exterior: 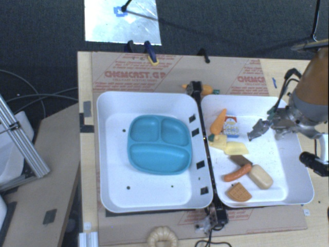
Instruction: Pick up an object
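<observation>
My pincer (255, 133) hangs spread and holding nothing over the right bin (295, 153); the yellow cheese wedge (231, 147) lies just to its left and lower, long axis running crosswise.

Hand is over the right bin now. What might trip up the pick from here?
1. The food pieces in the right bin are crowded: the carrot, the small carton and the yellow piece touch or overlap, so the hand may catch two or push one aside.
2. The sausage, the brown piece and the beige block lie tight together, leaving little finger room.
3. The carrot sits close to the divider wall, which may block a finger.
</observation>
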You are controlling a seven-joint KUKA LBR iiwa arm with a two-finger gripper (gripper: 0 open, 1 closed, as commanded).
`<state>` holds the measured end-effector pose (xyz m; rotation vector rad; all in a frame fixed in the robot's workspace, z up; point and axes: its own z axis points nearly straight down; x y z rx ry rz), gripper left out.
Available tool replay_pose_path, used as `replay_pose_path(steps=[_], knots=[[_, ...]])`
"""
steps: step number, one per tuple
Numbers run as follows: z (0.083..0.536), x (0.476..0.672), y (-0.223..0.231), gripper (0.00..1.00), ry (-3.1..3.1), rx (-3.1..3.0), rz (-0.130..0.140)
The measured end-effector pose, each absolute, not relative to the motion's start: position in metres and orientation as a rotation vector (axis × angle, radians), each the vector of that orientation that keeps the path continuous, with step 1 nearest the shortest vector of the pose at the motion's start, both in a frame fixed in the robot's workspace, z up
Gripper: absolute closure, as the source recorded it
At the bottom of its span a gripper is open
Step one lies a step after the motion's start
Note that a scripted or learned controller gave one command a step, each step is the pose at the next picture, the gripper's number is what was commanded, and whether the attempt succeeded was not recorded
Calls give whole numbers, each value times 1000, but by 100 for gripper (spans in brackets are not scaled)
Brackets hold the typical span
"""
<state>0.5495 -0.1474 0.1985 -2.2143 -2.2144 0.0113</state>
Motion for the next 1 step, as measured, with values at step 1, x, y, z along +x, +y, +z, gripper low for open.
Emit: replay_pose_path(steps=[1], knots=[[206,553,-147,0,-2226,-2219,-1]])
